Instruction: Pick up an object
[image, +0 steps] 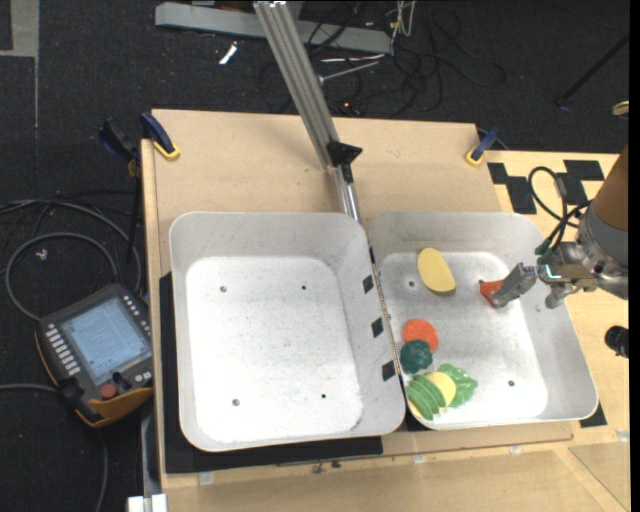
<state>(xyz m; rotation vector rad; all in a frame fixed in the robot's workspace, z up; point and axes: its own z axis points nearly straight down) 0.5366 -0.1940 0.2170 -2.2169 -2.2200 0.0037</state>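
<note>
The right bin (560, 385) holds several small objects. A yellow oval piece (435, 270) lies near its back left. An orange-red round piece (420, 331) sits by the left wall, with a dark green lump (416, 356) just in front of it. A green and yellow piece (440, 388) rests near the front left corner. My gripper (512, 284) reaches in from the right, low over the bin's right half. A small red object (490, 292) lies right at its tip; whether it is held is unclear.
The left bin (200, 240) stands beside the right one, and they meet along a shared wall with black clips (378, 325). A slanted metal pole (310, 90) rises from behind the bins. A teach pendant (95, 345) lies off the bench to the left.
</note>
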